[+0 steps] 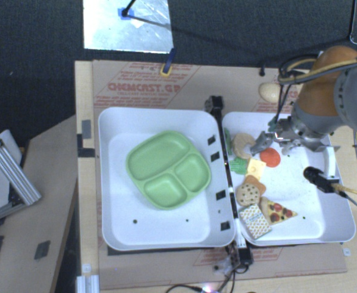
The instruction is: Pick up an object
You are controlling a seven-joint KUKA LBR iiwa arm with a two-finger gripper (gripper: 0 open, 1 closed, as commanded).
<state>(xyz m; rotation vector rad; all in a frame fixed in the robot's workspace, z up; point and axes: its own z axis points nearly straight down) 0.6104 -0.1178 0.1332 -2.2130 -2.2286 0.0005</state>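
Observation:
The right bin (331, 224) holds several toy food pieces: a beige round biscuit (243, 144), a red tomato slice (271, 158), a yellow cheese square (256, 169), a small green piece (238, 164), a chocolate-chip cookie (248, 194), a pizza slice (278, 212) and a checkered cracker (255, 221). My gripper (273, 146) hangs over the bin's back part, just above the tomato slice and right of the biscuit. Its fingers stand spread, open, with nothing between them.
The left bin (114, 224) bears a green divided plate (168, 169). A black divider with clips (223, 163) runs between the bins. A beige egg-shaped object (268, 92) lies on the cardboard behind the right bin. A black cable fitting (317, 179) hangs over that bin's right side.

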